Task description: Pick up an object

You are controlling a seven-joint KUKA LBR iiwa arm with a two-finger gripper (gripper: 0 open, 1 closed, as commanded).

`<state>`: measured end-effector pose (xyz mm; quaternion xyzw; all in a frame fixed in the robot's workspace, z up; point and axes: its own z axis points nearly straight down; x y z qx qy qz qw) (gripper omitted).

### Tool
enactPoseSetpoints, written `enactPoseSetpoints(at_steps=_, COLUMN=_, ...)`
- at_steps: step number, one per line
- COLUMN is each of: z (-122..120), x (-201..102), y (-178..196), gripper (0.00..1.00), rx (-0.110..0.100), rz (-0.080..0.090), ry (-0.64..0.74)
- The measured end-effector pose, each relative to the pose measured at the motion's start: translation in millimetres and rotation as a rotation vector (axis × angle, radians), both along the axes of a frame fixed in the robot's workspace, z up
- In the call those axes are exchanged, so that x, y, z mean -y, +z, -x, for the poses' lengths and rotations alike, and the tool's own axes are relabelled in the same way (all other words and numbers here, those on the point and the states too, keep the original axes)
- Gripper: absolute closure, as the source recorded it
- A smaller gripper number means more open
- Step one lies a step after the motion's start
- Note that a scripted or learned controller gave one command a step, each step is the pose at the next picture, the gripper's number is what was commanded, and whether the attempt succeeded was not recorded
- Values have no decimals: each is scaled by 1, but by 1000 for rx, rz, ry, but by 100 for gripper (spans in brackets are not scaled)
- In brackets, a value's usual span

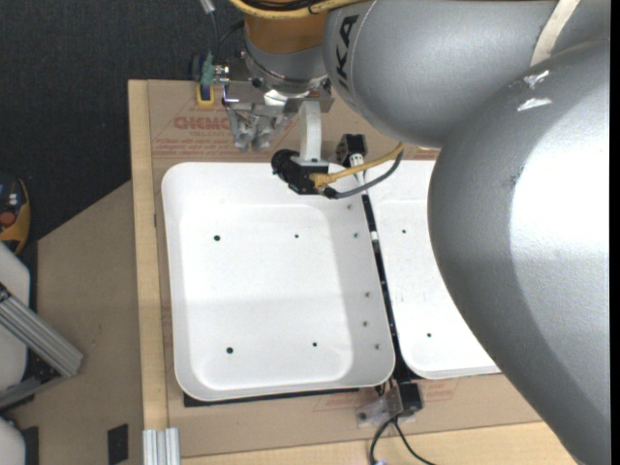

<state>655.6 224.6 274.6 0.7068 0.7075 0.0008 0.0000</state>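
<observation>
No object is held by the gripper (250,132), whose fingers cannot be judged, just beyond the left bin (194,260); a target must be found.

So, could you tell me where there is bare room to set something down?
The left bin has a bare white floor from its near rim to mid-depth. It is crowded at its far right corner, where the gripper and cables hang. The arm covers most of the right bin.

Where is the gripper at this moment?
In the camera view the gripper hangs over the bare wooden bench, just beyond the far rim of the left bin, below the arm's orange band.
</observation>
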Motion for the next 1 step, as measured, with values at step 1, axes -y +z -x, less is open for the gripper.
enactPoseSetpoints(at_steps=1, z=4, x=43, y=44, gripper=100, rx=4, rz=0, ry=-5)
